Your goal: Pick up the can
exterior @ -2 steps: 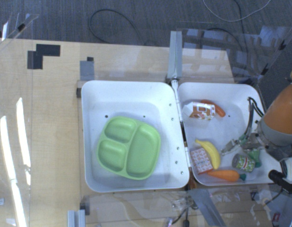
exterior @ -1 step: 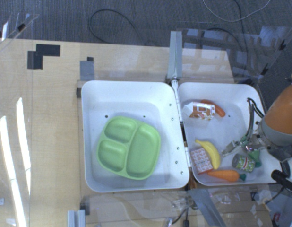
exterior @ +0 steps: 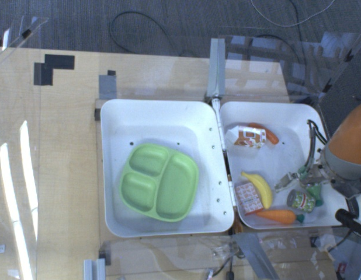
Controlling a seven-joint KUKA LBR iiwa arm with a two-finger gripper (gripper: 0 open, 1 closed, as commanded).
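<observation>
Camera view: hand [exterior: 301, 181] just above can [exterior: 302, 200], grip state unclear; green label unreadable.

Bins: two shallow white ones side by side, the left bin [exterior: 110, 156] and the right bin [exterior: 297, 111]
Plates: one, a green divided plate [exterior: 160, 182] in the left bin
Cans: one, a green-labelled can [exterior: 301, 200] at the near right of the right bin
Bananas: one banana [exterior: 259, 186]
Carrots: one carrot [exterior: 276, 216] at the near edge
Patterned packets: one small packet [exterior: 248, 197]
Wrapped white-and-orange packages: one package [exterior: 249, 136] at the far side
</observation>
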